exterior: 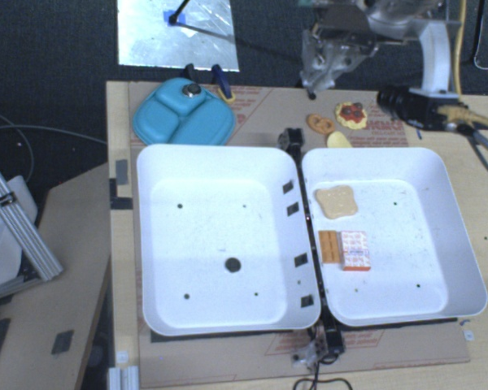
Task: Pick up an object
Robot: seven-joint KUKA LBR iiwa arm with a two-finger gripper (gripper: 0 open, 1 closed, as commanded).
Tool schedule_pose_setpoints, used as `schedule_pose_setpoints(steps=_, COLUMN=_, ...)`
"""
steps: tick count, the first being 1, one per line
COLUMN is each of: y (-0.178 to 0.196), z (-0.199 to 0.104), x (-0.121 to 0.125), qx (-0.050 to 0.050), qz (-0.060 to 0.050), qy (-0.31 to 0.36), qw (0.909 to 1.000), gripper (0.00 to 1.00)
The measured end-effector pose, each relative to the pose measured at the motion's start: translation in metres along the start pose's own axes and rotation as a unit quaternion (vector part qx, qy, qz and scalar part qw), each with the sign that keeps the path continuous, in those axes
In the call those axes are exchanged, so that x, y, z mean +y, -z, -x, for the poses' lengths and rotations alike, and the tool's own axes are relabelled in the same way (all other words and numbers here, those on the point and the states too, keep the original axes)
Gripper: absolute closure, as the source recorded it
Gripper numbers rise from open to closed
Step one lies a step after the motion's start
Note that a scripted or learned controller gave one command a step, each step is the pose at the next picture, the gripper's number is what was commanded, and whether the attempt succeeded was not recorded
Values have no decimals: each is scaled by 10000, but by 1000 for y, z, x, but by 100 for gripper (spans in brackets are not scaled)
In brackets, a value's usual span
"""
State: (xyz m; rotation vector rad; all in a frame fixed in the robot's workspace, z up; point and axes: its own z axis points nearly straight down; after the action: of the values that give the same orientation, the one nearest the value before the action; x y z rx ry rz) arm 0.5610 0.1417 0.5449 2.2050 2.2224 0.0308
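A: Your progress, operator?
B: None logged. Right bin (439, 185), right of centre: toast slice (337, 201) near its upper left, small box (355, 250) just below, both untouched.
A: Your arm?
B: Upper right of frame; gripper (313, 84) hangs above the bench beyond the bin, carrying nothing. Jaw state: cannot tell.
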Motion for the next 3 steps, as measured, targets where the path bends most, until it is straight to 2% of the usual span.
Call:
schedule_pose_setpoints(steps=1, y=-50, z=10, x=-75, qx=-30, qz=-129, qy=-13, qw=9999, gripper=100)
schedule_pose_setpoints(steps=2, y=-37, z=10, x=-71, qx=-21, qz=-82, qy=15, qw=10000, gripper=100)
schedule_pose_setpoints(steps=3, y=-105, z=-47, x=-77, qx=-32, qz=-128, qy=6, qw=9999, gripper=100)
